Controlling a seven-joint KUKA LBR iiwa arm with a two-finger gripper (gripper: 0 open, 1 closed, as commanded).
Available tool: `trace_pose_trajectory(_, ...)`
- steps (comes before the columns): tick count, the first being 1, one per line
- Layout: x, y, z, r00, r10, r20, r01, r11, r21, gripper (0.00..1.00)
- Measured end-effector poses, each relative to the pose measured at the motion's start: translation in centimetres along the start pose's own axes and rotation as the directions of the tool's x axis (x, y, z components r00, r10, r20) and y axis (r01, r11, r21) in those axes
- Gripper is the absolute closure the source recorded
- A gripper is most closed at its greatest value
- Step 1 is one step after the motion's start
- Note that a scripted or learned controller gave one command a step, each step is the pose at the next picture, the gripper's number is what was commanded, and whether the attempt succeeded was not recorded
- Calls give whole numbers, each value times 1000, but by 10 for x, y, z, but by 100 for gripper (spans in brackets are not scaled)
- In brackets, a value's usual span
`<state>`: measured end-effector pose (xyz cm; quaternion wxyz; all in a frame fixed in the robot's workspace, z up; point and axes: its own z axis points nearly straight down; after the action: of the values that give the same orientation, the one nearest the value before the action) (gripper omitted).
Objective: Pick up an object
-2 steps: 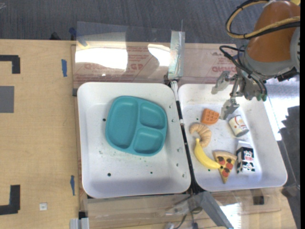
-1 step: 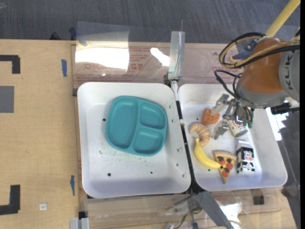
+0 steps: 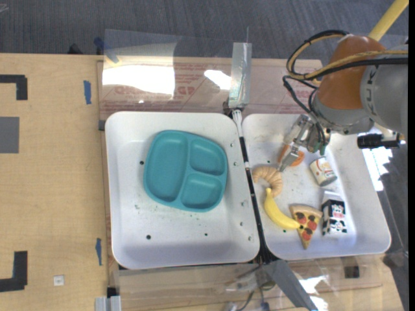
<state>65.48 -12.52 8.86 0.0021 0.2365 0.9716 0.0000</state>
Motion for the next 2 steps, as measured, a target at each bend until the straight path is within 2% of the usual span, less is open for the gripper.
trace_pose_trajectory(1, -3, 3, -13, 1000, -3, 14, 3, 1000, -4, 100)
trace_pose_trajectory(2, 29, 19, 0, 943, 333, 2, -333, 943, -4, 100)
